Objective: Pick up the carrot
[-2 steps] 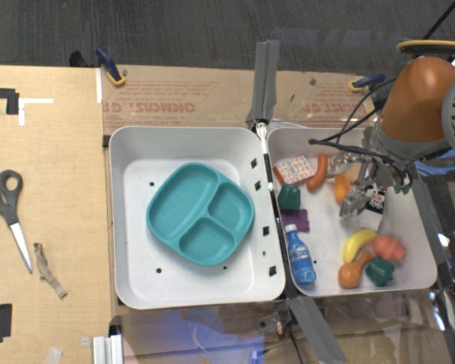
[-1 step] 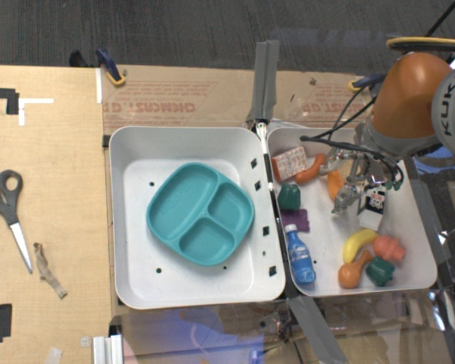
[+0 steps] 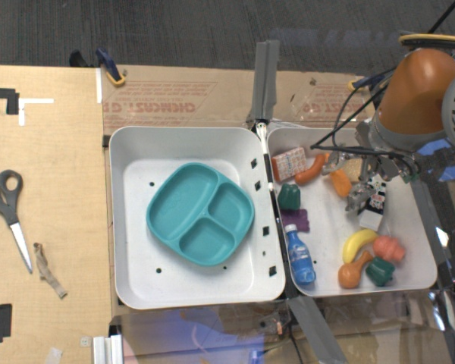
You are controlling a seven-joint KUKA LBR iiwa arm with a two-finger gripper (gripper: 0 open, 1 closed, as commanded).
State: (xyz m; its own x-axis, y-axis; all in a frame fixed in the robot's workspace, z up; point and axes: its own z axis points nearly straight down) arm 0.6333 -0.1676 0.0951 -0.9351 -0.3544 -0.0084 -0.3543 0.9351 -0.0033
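The carrot (image 3: 311, 171) looks to be the elongated orange-red piece lying at a slant near the back of the right bin (image 3: 417, 226), beside a small red-and-white box (image 3: 290, 161). My gripper (image 3: 364, 197) hangs low over the middle right of that bin, to the right of the carrot and apart from it. A stubby orange piece (image 3: 340, 182) lies between the carrot and the gripper. The arm's orange band (image 3: 417, 89) and dark cables cover part of the bin's back right corner.
The right bin also holds a green piece (image 3: 290, 196), a purple piece (image 3: 296, 220), a blue bottle (image 3: 300, 256), a banana (image 3: 358, 243), a pink piece (image 3: 390, 249) and an orange fruit (image 3: 350, 274). The left bin (image 3: 129, 264) holds a teal divided plate (image 3: 201, 213). Scissors (image 3: 11, 211) lie on the bench at left.
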